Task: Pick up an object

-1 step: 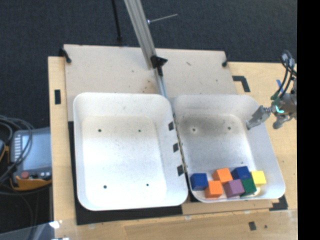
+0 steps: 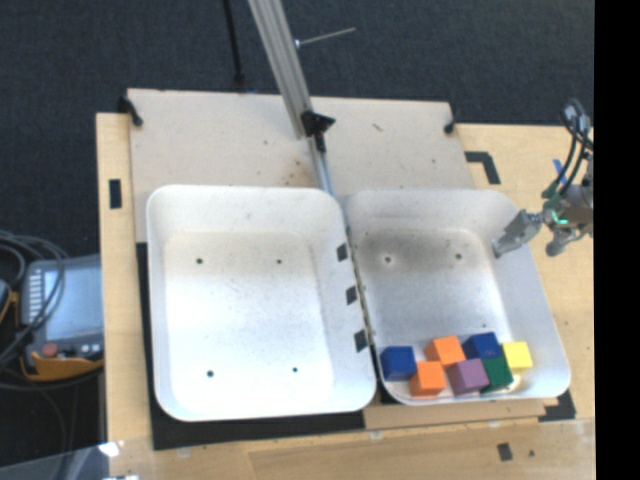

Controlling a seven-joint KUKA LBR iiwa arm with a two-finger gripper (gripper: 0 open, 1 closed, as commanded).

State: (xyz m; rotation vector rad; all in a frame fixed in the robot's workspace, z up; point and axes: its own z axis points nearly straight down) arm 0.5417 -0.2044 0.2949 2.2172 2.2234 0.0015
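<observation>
Tool [image 2: 522, 230] hangs over the right bin's [image 2: 420, 208] rim, grip unreadable from here; blocks [image 2: 460, 364] packed tight — a neighbour could easily spoil the grab.

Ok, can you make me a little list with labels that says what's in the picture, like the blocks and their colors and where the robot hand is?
left bin: no blocks in it
right bin: seven small blocks
block spot: bunched at the near edge of the right bin
block colors: two blue, two orange, one purple, one green, one yellow
hand: over the far right rim of the right bin, away from the blocks
held: nothing seen in the hand
</observation>
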